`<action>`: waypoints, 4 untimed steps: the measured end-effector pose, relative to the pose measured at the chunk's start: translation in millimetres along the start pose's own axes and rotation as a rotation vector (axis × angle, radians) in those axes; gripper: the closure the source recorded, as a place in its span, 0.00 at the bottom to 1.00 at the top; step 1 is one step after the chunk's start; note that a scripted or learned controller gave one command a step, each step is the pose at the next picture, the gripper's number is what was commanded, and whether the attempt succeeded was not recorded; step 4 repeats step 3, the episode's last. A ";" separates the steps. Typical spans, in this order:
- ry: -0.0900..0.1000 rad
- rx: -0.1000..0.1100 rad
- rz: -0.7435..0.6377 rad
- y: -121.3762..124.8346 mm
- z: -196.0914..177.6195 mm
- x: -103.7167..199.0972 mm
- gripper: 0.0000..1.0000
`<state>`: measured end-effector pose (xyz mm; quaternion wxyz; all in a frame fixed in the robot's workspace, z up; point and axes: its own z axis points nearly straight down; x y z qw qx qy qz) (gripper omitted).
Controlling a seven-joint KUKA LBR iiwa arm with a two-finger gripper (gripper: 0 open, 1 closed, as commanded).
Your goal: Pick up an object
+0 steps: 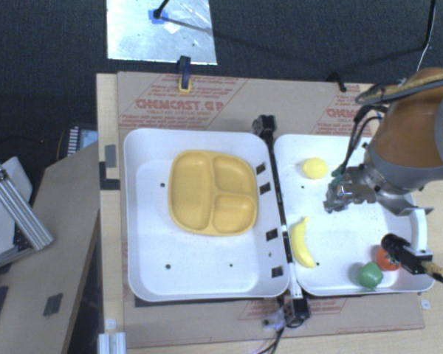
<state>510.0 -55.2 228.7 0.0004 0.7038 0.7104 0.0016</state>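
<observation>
Presently, four loose objects lie in the right bin (321, 268). A lemon (314, 168) sits near its far left part. A banana (303, 243) lies along the left wall, just beside the divider between the bins. A green fruit (368, 274) rests at the near right corner, touching or just beside a red-orange item (385, 258) that is partly hidden behind a black part of the arm, so its kind cannot be told. The hand (338, 198) hangs over the middle of the right bin, between the lemon and the banana and apart from both, with bare white bin floor around it. Whether the hand is spread or closed cannot be told from this angle; nothing shows in its grip. The arm (413, 142) enters from the right, its orange band broad above the wrist, with cables running along it. The left bin (148, 271) carries a yellow tray (210, 192) with three compartments, set near its centre. Both bins rest on a cardboard sheet (229, 98) atop the bench (70, 220).
</observation>
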 end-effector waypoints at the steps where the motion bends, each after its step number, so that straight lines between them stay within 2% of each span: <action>1: 0.000 0.000 -0.001 20.4 10.9 53.8 1.00; 2: 0.001 0.001 -0.001 42.1 17.8 104.9 1.00; 3: 0.001 0.000 0.000 56.1 6.4 146.5 1.00; 4: 0.001 0.000 0.000 56.1 6.4 146.5 1.00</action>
